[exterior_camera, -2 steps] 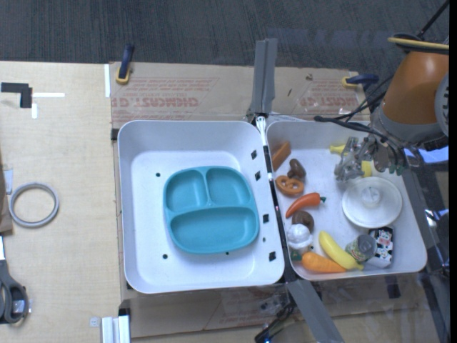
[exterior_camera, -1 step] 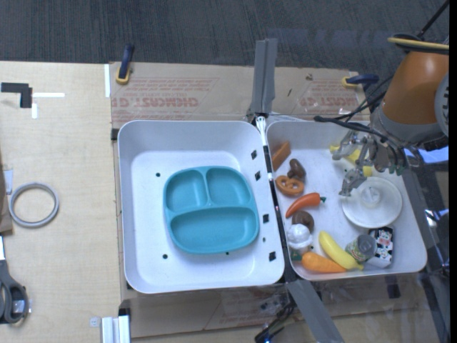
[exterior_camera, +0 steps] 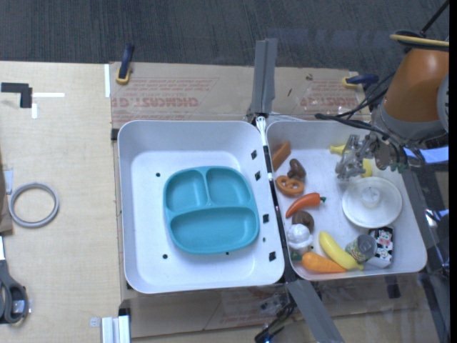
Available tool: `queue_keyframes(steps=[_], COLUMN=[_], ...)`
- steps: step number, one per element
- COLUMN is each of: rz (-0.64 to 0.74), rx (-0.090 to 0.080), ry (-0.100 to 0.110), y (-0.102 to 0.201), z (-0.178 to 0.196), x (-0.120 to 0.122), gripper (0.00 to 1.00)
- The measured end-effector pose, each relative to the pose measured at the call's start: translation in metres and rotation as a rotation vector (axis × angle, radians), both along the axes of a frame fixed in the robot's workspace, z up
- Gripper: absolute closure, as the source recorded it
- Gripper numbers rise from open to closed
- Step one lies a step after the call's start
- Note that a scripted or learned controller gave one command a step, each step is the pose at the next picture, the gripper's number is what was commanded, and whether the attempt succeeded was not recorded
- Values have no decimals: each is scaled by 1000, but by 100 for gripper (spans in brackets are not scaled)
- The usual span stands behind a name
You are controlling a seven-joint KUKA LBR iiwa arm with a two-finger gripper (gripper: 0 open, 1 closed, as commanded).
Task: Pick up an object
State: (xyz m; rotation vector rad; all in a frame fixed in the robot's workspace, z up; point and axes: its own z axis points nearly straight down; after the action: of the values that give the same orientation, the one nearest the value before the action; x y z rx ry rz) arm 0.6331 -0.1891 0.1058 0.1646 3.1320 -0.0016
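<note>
Right now my grey arm with its orange band (exterior_camera: pixel 423 84) comes in from the right edge and bends down over the back of the right-hand shallow white bin (exterior_camera: pixel 409 259). My metal two-finger gripper (exterior_camera: pixel 350 164) hangs low near that bin's rear wall, just above a small yellow object (exterior_camera: pixel 338 149) that shows at its left side and again below it. Whether my fingers stand apart or together I cannot tell; the metal parts blur into each other, and I see nothing clearly between them.

Just in front of the gripper lies a round white lid-like dish (exterior_camera: pixel 371 201). Left of it sit a brown sausage-shaped toy (exterior_camera: pixel 280 152), a dark brown lump (exterior_camera: pixel 296 168), a brown pretzel (exterior_camera: pixel 289 184), and a red chilli pepper (exterior_camera: pixel 303 204). Nearer the front wall are a white-and-brown mushroom-like piece (exterior_camera: pixel 300 229), a yellow banana (exterior_camera: pixel 335 250), an orange carrot (exterior_camera: pixel 321 264), and a small black-and-white patterned carton (exterior_camera: pixel 383 246) beside a greyish can (exterior_camera: pixel 361 248).

The left-hand white bin (exterior_camera: pixel 139 213) holds a teal three-compartment plate (exterior_camera: pixel 211 209).

As for writing, red lettering runs across the brown cardboard sheet (exterior_camera: pixel 178 98) behind the bins, but it reads reversed and I cannot make it out. A grey ring of tape (exterior_camera: pixel 31 204) lies on the pale wooden bench (exterior_camera: pixel 57 263), well to the left.
</note>
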Motion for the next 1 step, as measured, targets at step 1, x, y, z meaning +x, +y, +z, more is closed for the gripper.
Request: queue_keyframes(steps=[1], rz=[0], rx=[0], ry=[0], y=[0], z=[0], x=[0], gripper=[0])
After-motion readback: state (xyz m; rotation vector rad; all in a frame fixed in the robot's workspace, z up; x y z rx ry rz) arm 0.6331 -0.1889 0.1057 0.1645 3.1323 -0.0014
